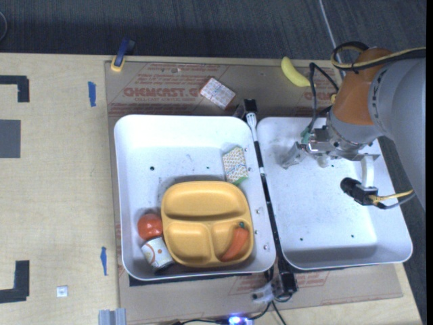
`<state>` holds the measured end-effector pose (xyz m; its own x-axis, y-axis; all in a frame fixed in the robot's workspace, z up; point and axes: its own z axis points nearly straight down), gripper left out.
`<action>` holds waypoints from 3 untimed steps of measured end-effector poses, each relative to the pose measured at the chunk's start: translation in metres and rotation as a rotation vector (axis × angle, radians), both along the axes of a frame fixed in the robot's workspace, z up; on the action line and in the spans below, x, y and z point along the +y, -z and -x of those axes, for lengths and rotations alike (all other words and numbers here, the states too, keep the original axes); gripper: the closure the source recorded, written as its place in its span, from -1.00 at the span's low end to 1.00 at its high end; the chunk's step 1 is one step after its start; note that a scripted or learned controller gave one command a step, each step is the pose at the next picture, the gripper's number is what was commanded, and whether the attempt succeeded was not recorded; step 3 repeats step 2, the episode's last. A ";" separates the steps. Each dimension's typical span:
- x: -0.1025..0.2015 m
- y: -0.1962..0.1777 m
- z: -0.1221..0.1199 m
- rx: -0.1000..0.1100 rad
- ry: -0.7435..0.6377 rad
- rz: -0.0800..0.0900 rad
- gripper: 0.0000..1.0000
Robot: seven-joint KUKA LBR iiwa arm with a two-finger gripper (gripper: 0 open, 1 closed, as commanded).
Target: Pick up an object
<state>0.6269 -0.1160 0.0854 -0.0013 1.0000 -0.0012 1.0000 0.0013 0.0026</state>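
Camera view looks down on the left bin (128, 181), which holds every loose thing: a yellow tray (203, 215) with three compartments sits in its near half, and an orange carrot (235, 244) lies tilted in the tray's near right compartment. A red-orange ball (149, 225) rests against the tray's left side, with a small white and orange can (156, 252) just in front of it, touching the tray's near left corner. A patterned packet (235, 164) stands beside the tray's far right corner, close to the bin's right wall. The right bin (325, 235) lies alongside, its wall touching the left bin's. The arm (399, 107) reaches in from the right over the right bin's far part, its orange band (352, 100) above the wrist, the wrist turned downward. The gripper (292, 158) hangs low over the far left part of that bin, well apart from the things in the other bin; whether its fingers are spread or pressed together cannot be told, and nothing is seen between them. A yellow banana (295, 72) lies on the bench beyond the right bin
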 end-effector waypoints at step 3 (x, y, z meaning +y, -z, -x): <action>0.030 -0.100 0.070 0.004 0.000 -0.002 1.00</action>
